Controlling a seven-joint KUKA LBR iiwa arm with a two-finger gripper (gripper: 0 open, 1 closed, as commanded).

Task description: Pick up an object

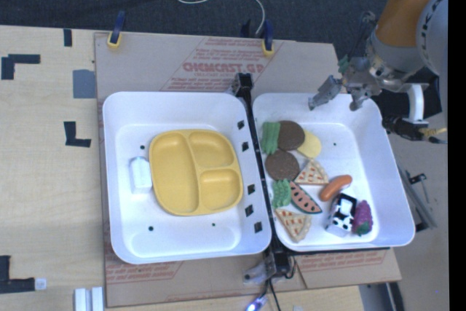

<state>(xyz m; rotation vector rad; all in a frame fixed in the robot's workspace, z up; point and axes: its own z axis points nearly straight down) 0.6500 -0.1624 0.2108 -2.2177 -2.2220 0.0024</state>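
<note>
Two bins: left bin (116, 156) and right bin (386, 178) sat side by side on the bench, touching along the middle.
Left bin: held a yellow divided tray (195, 171) near its centre, plus a small white block (140, 172) just beside the tray's left edge.
Right bin: held the toy food, bunched from centre to near edge.
Far cluster: green piece (270, 136), brown patty (290, 134), yellow piece (310, 145), second brown patty (282, 165) just nearer.
Middle: waffle wedge (313, 174), orange sausage (335, 187), watermelon slice (306, 199), second green piece (281, 191).
Near edge: second waffle wedge (294, 222), black-and-white block (341, 215), purple grapes (362, 215) touching it.
Gripper: gripper (336, 97) hung over the right bin's far edge, fingers spread wide, nothing between them.
Arm: reached in over the far right corner, well apart from the food.
</note>
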